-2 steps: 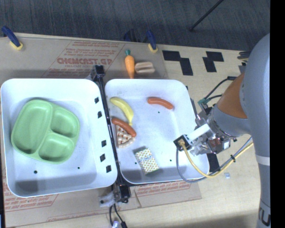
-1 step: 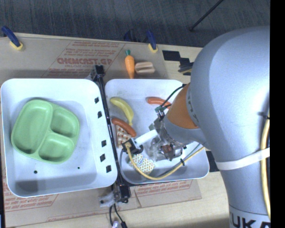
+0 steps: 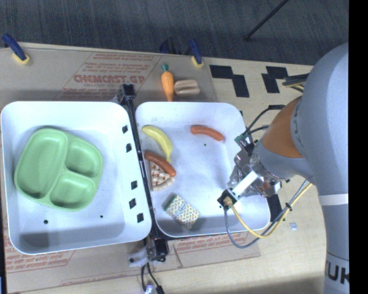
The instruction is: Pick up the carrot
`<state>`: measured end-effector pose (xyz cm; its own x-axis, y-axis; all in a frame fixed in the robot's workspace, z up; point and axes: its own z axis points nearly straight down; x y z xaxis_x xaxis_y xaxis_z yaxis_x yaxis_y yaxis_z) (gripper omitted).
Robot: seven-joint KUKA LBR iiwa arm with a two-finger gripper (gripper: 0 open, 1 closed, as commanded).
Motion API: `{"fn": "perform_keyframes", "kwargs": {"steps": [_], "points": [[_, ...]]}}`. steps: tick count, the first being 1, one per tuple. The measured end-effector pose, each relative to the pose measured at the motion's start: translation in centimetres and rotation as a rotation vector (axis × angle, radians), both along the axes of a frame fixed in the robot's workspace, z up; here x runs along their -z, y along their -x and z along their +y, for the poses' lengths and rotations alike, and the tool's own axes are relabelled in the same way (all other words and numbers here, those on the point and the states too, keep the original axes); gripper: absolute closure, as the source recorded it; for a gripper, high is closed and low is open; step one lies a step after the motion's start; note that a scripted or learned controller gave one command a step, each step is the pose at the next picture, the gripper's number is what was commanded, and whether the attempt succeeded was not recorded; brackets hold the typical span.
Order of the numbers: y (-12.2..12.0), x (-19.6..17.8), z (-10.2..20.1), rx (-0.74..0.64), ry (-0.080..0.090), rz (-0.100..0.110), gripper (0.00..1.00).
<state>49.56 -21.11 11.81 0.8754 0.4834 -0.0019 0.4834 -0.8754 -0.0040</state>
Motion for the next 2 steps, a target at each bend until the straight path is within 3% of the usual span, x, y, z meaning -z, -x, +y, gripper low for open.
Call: {"fn": "perform_keyframes", "kwargs": {"steps": [1, 2], "points": [[0.8, -12.6, 0.0, 0.28, -0.001, 0.0, 1.0], [1.9, -13.9, 2.5, 0.298, -0.002, 0.002, 1.0]]}}
